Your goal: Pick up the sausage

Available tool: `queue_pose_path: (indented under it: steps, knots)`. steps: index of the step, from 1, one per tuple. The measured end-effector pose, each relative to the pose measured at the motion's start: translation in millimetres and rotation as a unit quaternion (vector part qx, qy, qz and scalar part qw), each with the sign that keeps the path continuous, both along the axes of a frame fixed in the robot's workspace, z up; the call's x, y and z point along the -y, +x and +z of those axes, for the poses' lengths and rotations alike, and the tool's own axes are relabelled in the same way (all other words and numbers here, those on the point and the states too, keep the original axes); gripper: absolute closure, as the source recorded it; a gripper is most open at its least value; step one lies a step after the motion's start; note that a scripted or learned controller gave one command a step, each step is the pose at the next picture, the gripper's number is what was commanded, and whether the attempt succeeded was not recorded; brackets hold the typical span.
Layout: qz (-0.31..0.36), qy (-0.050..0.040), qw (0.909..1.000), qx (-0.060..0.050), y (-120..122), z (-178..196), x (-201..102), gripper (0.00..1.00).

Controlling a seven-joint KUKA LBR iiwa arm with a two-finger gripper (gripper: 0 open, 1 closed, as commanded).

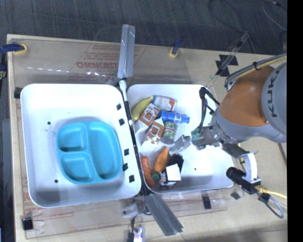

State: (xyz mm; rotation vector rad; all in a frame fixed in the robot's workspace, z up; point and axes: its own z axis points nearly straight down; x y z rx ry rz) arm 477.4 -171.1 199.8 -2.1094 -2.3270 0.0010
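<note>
One sausage (146,169) lies lengthwise near-to-far along the right bin's (212,178) left wall; fingers' (182,142) state unclear.

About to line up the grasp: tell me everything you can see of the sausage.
The sausage is a small reddish-orange cylinder, smooth and plastic-looking, lying flat in the right bin near its lower left corner, along the wall by the divider. Its long axis runs roughly up and down in the view. A carrot lies beside it on the right, close or touching, and a black item sits just beyond. Its lower end is partly hidden among the clutter. The gripper hangs above and to the right, apart from it.
</note>
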Motion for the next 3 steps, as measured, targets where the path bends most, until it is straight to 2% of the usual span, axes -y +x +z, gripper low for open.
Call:
queue_pose_path:
  steps: [1, 2, 3]
  knots:
    - [0.029, -0.0001, 0.9996, 0.001, 89, 244, -22, 0.00]
    - [0.064, -0.0007, 0.9979, 0.000, 37, 59, 26, 0.00]
    - [-0.012, -0.0002, 0.9999, -0.001, 127, 57, 30, 0.00]
